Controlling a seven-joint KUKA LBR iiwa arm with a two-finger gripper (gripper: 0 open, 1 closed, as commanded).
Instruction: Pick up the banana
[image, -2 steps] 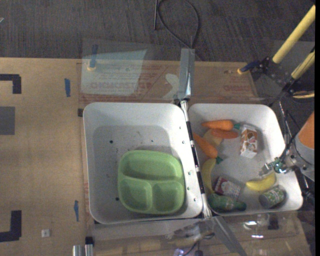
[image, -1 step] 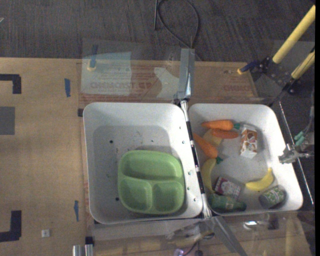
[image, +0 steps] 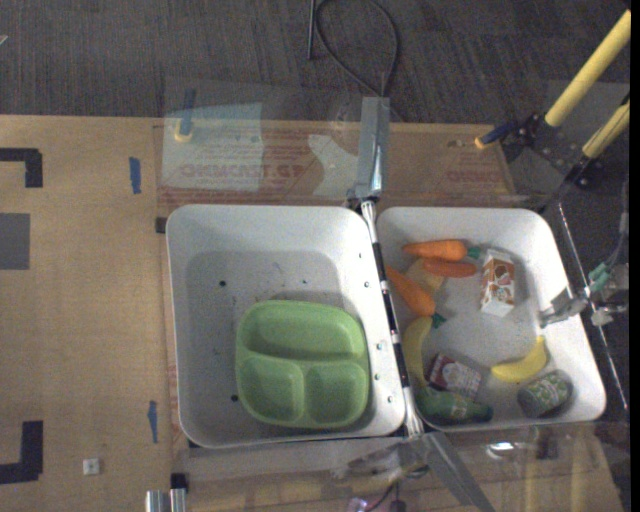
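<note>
The banana (image: 522, 366) is small, yellow and curved. It lies in the right bin (image: 570, 345), near that bin's front right corner. A green can (image: 545, 393) lies just in front of it, and a red packet (image: 456, 375) lies to its left. Nothing covers the banana, and nothing touches it from above.
The right bin also holds three carrots (image: 435, 249), a small carton (image: 498, 282), a long yellow vegetable (image: 415, 345) and a green bottle (image: 452, 406). In the left bin (image: 200, 300) lies a green divided plate (image: 300, 362). A metal bracket (image: 572, 303) juts over the right bin's right rim.
</note>
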